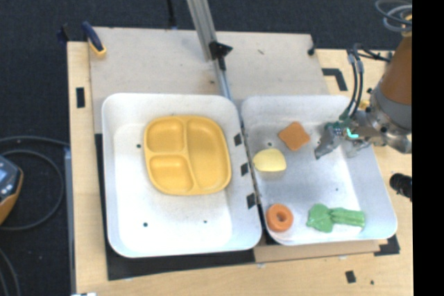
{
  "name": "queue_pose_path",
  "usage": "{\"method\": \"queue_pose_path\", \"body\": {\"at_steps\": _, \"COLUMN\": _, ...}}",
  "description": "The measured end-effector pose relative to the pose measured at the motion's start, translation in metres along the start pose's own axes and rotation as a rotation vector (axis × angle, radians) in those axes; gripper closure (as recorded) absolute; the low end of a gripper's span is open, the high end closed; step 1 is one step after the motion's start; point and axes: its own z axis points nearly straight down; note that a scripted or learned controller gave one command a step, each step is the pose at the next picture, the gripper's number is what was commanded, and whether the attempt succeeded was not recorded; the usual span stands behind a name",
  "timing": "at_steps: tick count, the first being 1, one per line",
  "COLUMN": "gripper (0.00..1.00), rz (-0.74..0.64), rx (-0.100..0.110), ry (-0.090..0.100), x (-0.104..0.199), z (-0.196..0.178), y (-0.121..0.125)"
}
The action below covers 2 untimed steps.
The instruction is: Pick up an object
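With the gripper (326, 147) hovering in the right bin (361, 218) beside the brown block (294, 136), fingers state unclear, I judge I'm approaching; next, descend onto it.

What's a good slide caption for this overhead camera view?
KUKA arm's gripper poised over the right bin near a brown block, with a yellow sectioned plate in the left bin.

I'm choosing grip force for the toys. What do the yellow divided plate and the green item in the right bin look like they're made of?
The yellow divided plate looks like hard moulded plastic: uniform colour, smooth matte sheen, crisp raised dividers. The green item seems to be soft plastic or rubber, lumpy and matte, though the view is too coarse to be sure.
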Motion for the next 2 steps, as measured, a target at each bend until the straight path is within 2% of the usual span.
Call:
{"method": "queue_pose_path", "body": {"at_steps": 1, "gripper": 0.00, "rz": 0.000, "rx": -0.002, "ry": 0.000, "x": 0.000, "z": -0.001, "y": 0.000}}
{"method": "queue_pose_path", "body": {"at_steps": 2, "gripper": 0.00, "rz": 0.001, "rx": 0.001, "ry": 0.000, "x": 0.006, "z": 0.044, "y": 0.000}}
